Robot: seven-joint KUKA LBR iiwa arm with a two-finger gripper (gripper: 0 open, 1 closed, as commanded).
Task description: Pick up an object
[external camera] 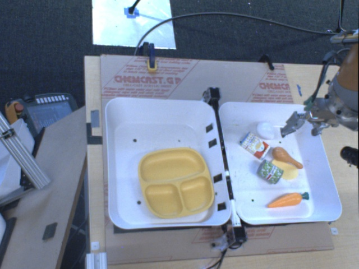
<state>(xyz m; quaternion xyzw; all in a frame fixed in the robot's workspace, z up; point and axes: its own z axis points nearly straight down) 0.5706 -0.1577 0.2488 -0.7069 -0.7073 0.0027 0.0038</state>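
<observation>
Currently the gripper [304, 123] is hovering with its fingers spread open and holding nothing over the right bin [331, 206], at about two o'clock from the clustered objects. The white egg [265, 130] is lying just beside it at nine o'clock, with the small carton [254, 145], green can [270, 171] and carrot [287, 200] sitting toward seven o'clock. Going for the egg looks wisest: centring over it and descending straight should keep the fingers off the carton.

Robotics lab, bench with white bins [168, 108], teach pendant [47, 114], cables [224, 18]
</observation>
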